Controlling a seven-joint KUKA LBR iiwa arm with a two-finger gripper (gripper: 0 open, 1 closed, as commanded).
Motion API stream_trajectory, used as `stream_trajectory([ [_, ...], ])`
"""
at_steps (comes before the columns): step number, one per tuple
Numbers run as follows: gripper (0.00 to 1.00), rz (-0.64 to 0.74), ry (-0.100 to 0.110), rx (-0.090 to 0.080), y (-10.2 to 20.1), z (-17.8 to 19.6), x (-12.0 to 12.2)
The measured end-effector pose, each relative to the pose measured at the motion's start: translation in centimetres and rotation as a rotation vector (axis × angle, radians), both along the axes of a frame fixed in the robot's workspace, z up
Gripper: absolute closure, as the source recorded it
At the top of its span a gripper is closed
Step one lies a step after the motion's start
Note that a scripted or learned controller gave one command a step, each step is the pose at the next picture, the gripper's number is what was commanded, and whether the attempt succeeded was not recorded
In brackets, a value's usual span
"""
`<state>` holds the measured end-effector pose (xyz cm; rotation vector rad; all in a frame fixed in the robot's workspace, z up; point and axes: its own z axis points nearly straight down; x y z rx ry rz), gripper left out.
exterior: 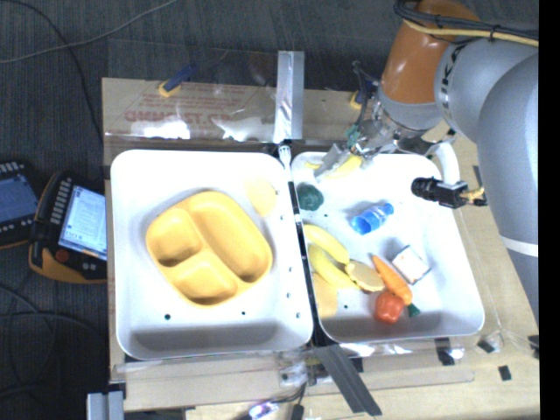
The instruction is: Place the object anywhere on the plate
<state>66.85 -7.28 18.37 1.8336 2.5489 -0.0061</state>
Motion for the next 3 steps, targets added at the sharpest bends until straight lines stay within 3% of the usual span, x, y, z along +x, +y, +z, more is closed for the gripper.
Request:
stream_trajectory([
  [1,1.00,-0.075,0.001,0.004,7.5,-0.1,-2.6],
  [2,1.00,0.042,0.001,0.004,15.7,-0.1,-4.4],
  [3,1.00,-0.094,0.001,0.002,13.0,-0.1,-0.7],
])
